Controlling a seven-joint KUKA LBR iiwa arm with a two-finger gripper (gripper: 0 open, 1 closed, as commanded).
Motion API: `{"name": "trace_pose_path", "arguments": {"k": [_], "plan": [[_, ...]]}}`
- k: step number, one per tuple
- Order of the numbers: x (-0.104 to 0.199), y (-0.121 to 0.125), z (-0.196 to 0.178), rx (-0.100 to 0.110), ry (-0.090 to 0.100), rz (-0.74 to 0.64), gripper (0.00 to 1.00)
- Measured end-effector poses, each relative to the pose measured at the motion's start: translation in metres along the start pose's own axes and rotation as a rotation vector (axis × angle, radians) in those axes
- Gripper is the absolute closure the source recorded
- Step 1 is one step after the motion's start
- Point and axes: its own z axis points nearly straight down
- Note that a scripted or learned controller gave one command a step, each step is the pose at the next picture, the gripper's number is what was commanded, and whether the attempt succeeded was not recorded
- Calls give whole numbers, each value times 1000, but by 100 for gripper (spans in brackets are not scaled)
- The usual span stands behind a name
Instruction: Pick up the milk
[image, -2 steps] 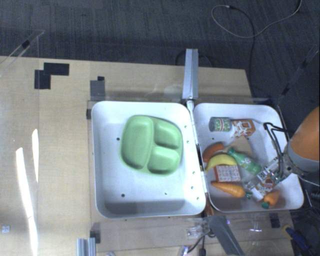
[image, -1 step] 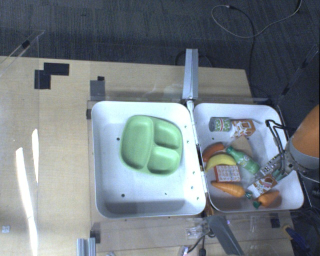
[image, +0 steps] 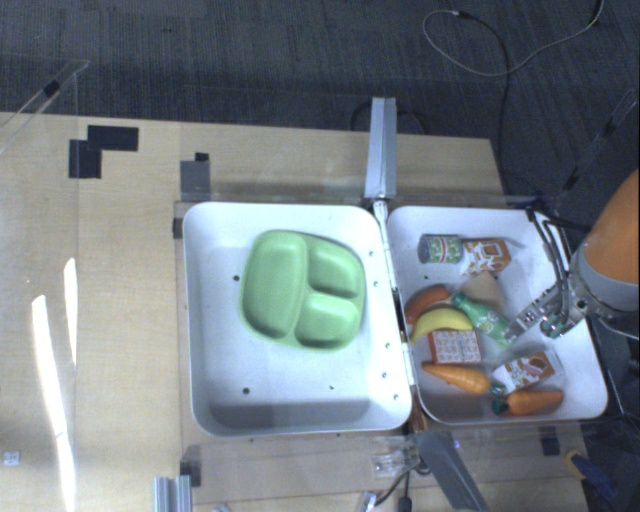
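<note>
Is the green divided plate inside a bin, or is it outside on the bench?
Inside. The green divided plate lies on the floor of the left bin, with white bin floor visible around it on all sides.

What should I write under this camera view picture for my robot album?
Robot gripper hovering over the right bin of toy food, near a small milk carton, beside a green tray in the left bin.

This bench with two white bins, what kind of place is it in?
Probably a robotics lab: a robot arm reaches over the right bin of toy food, loose cables lie on the carpet, and black tape marks sit on the bench.
</note>
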Motion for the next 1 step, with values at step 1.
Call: {"name": "trace_pose_path", "arguments": {"k": [1], "plan": [[0,0,0,0,0,1,0]]}}
